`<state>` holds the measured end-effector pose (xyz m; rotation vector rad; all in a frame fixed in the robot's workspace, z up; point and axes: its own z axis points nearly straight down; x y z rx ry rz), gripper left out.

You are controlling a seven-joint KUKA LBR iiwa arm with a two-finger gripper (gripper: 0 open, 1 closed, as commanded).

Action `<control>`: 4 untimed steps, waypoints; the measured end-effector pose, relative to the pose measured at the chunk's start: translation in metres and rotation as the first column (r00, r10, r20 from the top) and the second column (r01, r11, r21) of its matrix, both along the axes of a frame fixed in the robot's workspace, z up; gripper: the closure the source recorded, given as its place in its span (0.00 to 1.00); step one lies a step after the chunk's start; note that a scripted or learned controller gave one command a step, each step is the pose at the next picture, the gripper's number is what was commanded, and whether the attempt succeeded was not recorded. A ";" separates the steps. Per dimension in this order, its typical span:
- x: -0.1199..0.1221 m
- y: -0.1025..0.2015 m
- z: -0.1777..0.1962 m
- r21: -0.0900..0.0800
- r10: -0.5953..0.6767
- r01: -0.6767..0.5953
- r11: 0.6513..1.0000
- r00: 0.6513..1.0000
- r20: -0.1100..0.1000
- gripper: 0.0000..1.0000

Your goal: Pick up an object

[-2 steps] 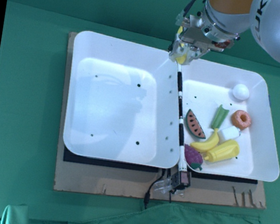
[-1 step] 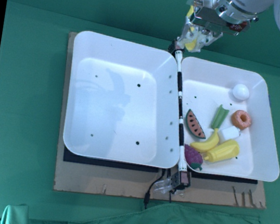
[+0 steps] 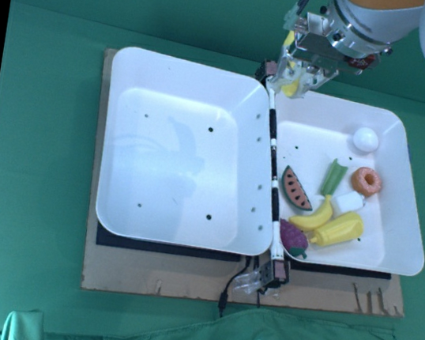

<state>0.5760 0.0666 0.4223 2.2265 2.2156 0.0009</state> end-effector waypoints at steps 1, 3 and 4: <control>0.010 0.050 -0.062 0.000 0.006 -0.006 1.000 1.000 -0.004 1.00; 0.016 0.023 -0.087 -0.003 -0.003 0.003 1.000 1.000 -0.006 1.00; -0.047 0.048 -0.035 0.003 0.007 -0.007 1.000 1.000 0.005 1.00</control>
